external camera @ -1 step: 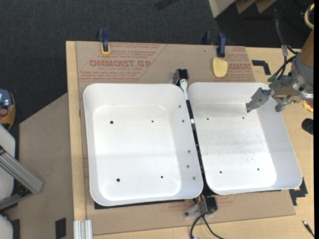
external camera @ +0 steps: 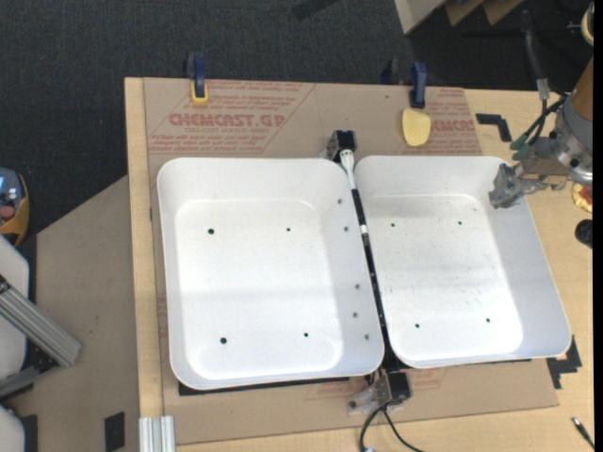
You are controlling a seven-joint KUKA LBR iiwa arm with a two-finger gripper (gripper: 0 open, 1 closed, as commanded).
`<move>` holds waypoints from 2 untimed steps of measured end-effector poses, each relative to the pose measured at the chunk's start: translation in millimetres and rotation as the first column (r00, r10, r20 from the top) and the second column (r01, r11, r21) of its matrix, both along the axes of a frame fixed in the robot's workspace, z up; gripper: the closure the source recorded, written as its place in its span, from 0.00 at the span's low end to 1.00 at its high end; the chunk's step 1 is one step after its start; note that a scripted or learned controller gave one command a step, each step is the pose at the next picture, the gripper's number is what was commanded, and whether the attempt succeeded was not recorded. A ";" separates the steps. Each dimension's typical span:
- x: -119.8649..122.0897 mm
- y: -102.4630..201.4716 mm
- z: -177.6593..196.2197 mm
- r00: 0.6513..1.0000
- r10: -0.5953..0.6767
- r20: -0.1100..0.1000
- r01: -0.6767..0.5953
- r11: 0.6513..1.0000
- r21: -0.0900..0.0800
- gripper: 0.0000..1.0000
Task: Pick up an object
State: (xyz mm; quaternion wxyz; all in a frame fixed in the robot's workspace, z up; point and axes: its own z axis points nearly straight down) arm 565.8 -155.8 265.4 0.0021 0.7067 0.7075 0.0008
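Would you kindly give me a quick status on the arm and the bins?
Gripper over right bin's upper right rim, nothing seen between fingers. No object visible to pick in either bin. Left bin untouched.

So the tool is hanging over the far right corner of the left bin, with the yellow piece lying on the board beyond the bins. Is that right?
Not quite. The tool is over the far right corner of the right bin, not the left bin. The rest holds: the yellow piece lies on the board beyond the bins, as the camera view shows.
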 end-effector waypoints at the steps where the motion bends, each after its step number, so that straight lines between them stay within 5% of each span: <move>1: 29.6 99.2 0.1 1.000 0.010 -0.001 -0.010 1.000 0.006 1.00; 2: 60.0 102.0 28.9 1.000 0.002 0.001 -0.002 1.000 0.001 1.00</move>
